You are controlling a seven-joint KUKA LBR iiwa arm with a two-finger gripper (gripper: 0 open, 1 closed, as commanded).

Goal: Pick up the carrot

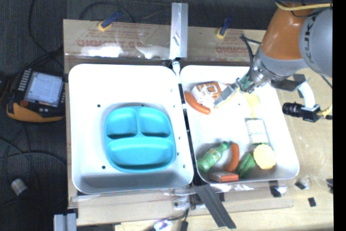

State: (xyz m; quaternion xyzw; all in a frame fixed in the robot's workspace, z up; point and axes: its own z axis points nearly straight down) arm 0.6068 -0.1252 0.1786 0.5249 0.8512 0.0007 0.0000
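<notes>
- Hovering gripper [227,96] over the right bin [286,132], can't tell its state.
- Carrot [234,156] near front wall, probably light, stiff, smooth; grip mid-length, across the width.

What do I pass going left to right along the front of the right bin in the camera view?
Green bottle → carrot → green pepper → yellow round piece.

Orange carrot [233,156] lies upright among items, right bin's front.
</notes>
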